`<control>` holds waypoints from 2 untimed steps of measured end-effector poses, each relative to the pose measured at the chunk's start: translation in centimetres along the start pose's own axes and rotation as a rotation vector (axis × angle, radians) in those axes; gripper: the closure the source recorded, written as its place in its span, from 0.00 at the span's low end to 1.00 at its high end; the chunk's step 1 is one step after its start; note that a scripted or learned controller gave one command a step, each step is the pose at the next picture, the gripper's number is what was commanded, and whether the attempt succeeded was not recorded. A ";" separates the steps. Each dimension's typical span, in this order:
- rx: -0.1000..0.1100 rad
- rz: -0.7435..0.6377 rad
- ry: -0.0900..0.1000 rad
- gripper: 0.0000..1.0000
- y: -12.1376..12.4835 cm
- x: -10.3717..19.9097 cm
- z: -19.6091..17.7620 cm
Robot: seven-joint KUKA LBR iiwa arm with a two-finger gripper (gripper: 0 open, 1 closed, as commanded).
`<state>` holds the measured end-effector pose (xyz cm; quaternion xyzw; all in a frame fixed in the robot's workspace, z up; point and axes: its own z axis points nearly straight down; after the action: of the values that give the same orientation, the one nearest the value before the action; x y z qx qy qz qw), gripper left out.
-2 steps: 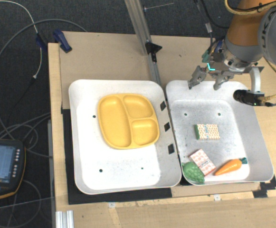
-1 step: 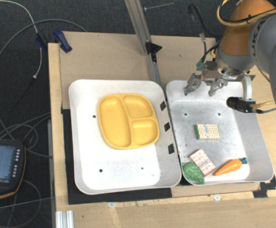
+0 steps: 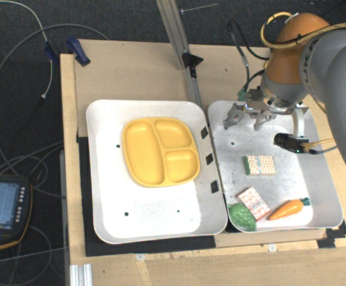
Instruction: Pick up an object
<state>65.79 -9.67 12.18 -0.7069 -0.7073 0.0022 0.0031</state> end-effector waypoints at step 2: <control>-0.007 0.000 0.000 1.00 0.1 0.1 1.7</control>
<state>65.89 -9.53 10.45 -0.7068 -0.7074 -0.0002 0.0007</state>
